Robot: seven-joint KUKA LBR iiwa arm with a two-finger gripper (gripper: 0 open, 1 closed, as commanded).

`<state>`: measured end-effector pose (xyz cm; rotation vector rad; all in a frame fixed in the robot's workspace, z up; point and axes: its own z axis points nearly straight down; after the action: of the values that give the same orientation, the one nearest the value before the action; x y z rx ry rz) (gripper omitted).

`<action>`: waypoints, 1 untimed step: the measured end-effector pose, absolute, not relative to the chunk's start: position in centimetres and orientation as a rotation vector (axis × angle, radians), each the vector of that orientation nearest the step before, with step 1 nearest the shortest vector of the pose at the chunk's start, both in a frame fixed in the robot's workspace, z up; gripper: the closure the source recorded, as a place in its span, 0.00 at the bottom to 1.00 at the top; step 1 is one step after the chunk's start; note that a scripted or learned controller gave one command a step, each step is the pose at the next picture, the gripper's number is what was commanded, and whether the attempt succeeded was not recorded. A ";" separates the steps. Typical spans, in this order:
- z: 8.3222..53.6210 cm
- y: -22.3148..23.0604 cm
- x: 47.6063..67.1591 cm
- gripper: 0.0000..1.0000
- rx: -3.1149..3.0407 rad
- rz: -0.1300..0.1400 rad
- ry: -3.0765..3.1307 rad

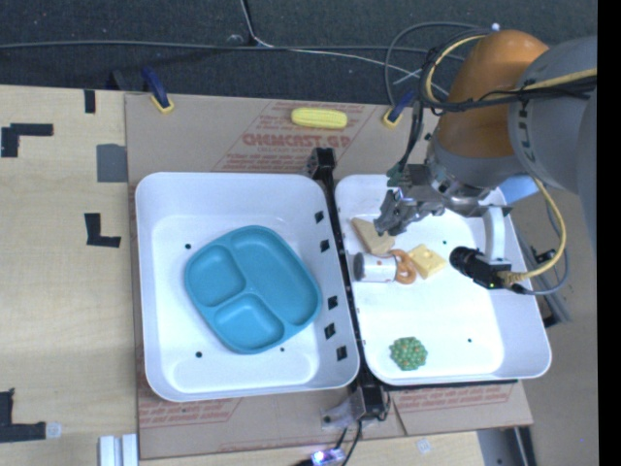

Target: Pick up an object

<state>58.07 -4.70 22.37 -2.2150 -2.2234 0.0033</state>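
A: Starting at the left, the blue divided plate [252,287] lies in the left bin [155,202], well left of the centre divider [337,250]. Up on the tabletop [58,260], a yellow banana-shaped toy [318,117] sits above the divider's top end.

B: And just right of the divider, a cluster: a tan wedge [370,238], a white cylinder [374,268] with an orange ring [405,272], and a yellow cheese-like block [427,260] touching it.

A: The gripper [392,215] hangs right over that tan wedge. Its fingers look a little apart with nothing visibly between them, though I can't be sure.

B: The wedge looks light and stiff, likely a smooth plastic toy; I'd pinch across its narrow flat sides. A green bumpy ball [408,353] sits lower down, right of the divider.
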 end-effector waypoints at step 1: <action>21.5 0.3 54.9 1.00 -2.213 0.004 -2.224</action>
<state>54.93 0.31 21.50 -2.2131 -2.2237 0.0045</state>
